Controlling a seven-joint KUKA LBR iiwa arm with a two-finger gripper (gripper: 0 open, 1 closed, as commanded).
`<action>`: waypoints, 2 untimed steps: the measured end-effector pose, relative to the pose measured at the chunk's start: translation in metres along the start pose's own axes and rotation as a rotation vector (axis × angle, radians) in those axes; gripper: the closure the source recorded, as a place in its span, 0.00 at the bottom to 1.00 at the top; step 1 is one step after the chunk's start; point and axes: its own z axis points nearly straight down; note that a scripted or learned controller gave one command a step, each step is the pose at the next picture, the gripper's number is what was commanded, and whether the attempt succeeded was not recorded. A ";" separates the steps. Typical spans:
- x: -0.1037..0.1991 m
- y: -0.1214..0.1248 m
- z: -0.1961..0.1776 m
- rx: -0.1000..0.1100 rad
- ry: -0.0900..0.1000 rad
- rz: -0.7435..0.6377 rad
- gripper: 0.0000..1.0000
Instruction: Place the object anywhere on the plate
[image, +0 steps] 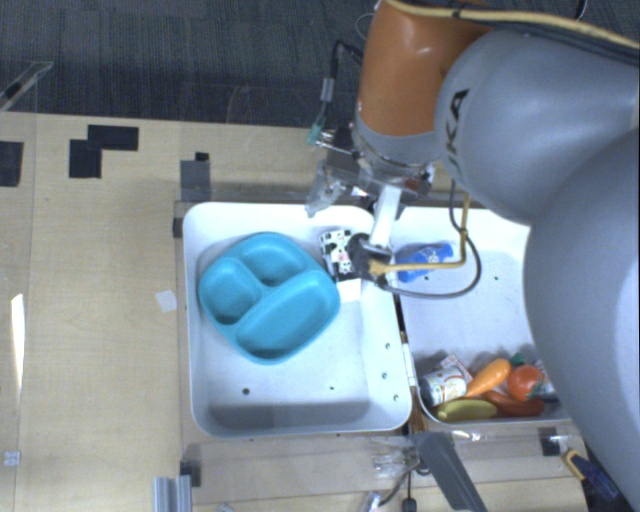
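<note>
Black-and-white and small, the object (335, 250) sits near the far right corner of the left bin (290, 410), just beside the right rim of the blue plate (268, 295). The gripper (338, 205) hangs close over it; whether it is spread or pinching cannot be told. The right bin (450, 320) holds a blue pack (425, 255) and, at the front, a can (447, 383), carrot (487, 377) and tomato (524, 380).

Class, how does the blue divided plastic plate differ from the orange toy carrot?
The blue divided plate is broad and rounded; the orange carrot is slim and tapered. The plate is far larger than the carrot. The plate lies in the left bin; the carrot lies in the right bin beside a red tomato. Both rest in shallow white bins.
</note>
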 end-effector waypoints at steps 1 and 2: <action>0.001 0.001 -0.011 -0.004 0.002 -0.007 1.00; 0.002 0.000 -0.010 -0.004 0.001 -0.007 0.00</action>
